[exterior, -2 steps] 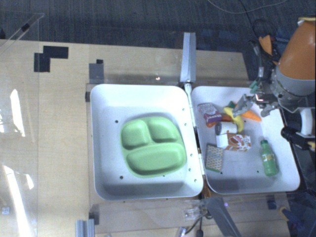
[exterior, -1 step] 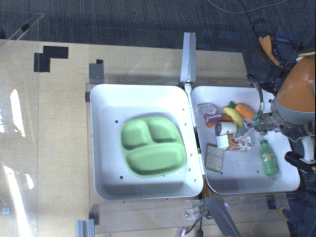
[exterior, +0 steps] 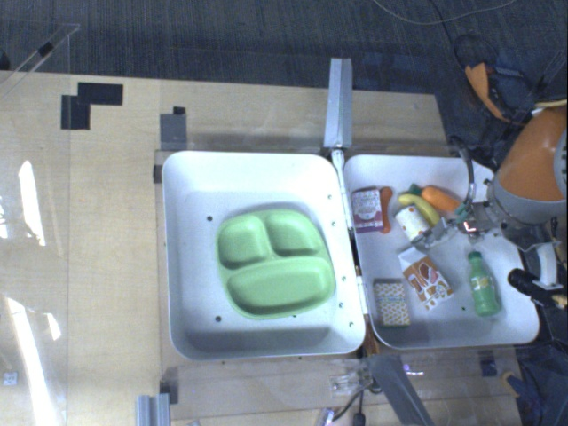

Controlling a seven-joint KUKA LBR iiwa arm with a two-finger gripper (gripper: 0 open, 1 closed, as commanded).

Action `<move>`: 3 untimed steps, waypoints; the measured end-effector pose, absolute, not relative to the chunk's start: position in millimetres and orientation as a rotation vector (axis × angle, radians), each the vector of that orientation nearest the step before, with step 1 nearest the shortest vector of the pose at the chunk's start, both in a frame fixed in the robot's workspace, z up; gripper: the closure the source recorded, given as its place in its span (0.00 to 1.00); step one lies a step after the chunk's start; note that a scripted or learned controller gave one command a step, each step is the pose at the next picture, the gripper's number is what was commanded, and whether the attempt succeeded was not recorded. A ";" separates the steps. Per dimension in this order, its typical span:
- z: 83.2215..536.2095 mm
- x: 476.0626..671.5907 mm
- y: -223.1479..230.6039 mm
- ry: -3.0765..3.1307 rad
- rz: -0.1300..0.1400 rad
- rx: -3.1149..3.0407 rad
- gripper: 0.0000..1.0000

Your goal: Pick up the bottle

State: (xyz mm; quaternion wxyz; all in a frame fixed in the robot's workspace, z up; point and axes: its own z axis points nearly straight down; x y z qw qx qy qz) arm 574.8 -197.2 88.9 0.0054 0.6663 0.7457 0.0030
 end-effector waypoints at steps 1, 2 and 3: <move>89.1 518.0 -204.7 2.265 0.011 2.166 0.00; 89.3 492.1 -204.6 2.272 0.014 2.154 0.00; 89.1 491.8 -204.5 2.258 0.014 2.170 0.00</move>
